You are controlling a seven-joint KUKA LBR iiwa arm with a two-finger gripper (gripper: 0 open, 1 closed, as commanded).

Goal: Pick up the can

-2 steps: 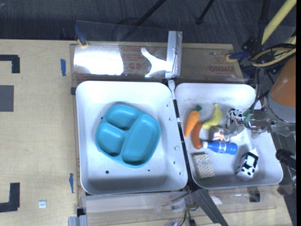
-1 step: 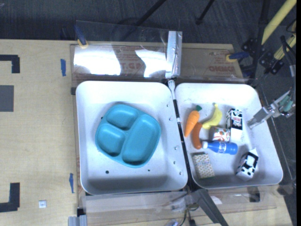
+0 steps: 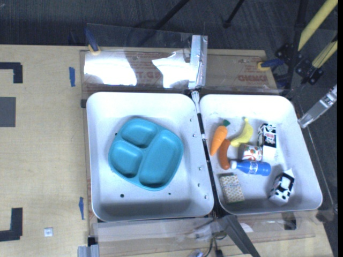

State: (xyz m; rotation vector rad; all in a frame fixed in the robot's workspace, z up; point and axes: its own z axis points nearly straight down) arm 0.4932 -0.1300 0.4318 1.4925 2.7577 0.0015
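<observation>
Can (image 3: 251, 154) lies on its side (long axis roughly left-right).

Light falls bright and even from above, and strong glare whitens the clear panel (image 3: 139, 68) at the far side. The white bins (image 3: 102, 197) show soft shadows inside their walls. Small items look slightly blurred, perhaps from low resolution.

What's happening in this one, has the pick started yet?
Nothing is being handled yet. The can lies in the right bin, packed among a carrot, a banana, a blue bottle and two black-and-white cartons. The left bin holds a blue divided plate. A grey metal part, possibly the arm, sits at the right edge above the bin, well clear of the can.
</observation>
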